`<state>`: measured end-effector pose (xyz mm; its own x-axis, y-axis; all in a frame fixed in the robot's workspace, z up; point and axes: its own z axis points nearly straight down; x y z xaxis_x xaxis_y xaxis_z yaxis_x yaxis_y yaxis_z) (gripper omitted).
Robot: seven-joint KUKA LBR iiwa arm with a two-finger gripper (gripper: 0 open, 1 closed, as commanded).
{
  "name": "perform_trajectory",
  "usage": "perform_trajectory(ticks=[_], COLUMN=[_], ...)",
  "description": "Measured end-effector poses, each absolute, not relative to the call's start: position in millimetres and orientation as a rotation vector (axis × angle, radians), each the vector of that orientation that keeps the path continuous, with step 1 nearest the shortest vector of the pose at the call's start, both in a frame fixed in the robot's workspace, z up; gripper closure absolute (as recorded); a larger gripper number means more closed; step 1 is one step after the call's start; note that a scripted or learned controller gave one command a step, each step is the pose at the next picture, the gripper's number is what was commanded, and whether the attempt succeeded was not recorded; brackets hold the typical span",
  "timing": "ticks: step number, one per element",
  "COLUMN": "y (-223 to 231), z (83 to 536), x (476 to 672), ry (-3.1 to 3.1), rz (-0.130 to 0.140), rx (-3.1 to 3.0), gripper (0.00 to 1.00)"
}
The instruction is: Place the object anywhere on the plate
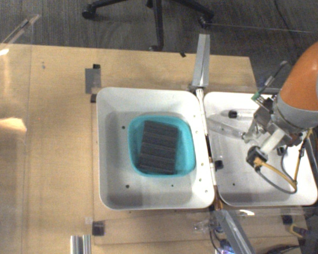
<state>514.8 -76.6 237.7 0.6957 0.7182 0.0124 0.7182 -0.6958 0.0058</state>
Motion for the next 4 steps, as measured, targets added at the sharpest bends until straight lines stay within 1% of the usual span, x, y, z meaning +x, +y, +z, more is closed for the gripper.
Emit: perform_trajectory(ticks=[1, 2, 3, 4], y=[-77, -118, -117, -187], z=[238, 233, 263, 224], x=[514.8, 563.0, 566.6, 626.3], ry=[1.225, 1.192, 1.12, 1.069], rz=[0.021, 0.007, 0.009, 0.002], rx=[2.892, 2.902, 2.929, 2.951], gripper=[0.0, 0.0, 0.0, 0.0])
